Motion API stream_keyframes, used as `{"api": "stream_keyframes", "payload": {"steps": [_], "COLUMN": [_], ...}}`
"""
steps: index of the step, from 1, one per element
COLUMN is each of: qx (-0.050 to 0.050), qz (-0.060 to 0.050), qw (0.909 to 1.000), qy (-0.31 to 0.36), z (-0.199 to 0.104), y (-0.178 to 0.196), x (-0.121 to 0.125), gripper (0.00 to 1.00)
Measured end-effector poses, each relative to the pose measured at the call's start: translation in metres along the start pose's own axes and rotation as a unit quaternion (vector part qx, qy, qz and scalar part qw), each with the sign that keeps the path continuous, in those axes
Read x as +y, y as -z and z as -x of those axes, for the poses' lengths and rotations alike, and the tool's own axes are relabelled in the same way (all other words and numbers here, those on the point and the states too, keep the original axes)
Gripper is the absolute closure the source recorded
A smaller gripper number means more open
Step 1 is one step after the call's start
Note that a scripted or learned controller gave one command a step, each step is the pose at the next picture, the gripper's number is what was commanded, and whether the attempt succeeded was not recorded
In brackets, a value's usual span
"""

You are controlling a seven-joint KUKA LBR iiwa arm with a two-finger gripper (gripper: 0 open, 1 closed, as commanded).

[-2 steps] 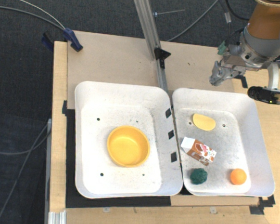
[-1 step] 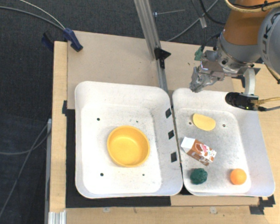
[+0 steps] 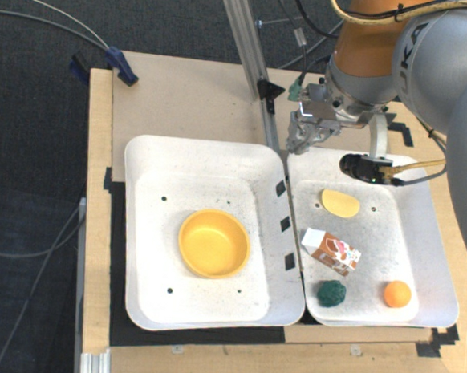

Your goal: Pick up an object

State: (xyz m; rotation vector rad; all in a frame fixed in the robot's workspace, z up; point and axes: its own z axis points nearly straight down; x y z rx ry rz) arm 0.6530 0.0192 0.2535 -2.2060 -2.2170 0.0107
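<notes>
My gripper (image 3: 300, 140) hangs over the far edge of the bench's bins, right above the divide between them, and nothing shows in it. The right bin (image 3: 442, 280) holds a flat pale yellow piece (image 3: 341, 204) nearest the gripper. Closer to the front lie a small red and white carton (image 3: 331, 251), a dark green ball (image 3: 331, 292) and an orange ball (image 3: 397, 293). A yellow bowl (image 3: 213, 242) sits upright in the middle of the left bin (image 3: 142, 166).
A slanted metal pole (image 3: 249, 38) rises just left of the gripper. A black fitting with a cable (image 3: 368, 166) sits at the right bin's far rim. Black clips (image 3: 287, 224) line the divide between the bins. A blue clamp (image 3: 121, 64) grips the bench's far left corner.
</notes>
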Motion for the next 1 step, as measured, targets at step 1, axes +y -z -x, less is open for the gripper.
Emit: {"api": "stream_keyframes", "payload": {"steps": [1], "qx": [0.000], "qz": [0.000], "qw": [1.0000], "qy": [0.000], "z": [-0.0572], "y": [0.0044], "x": [-0.0128], "gripper": [1.00]}}
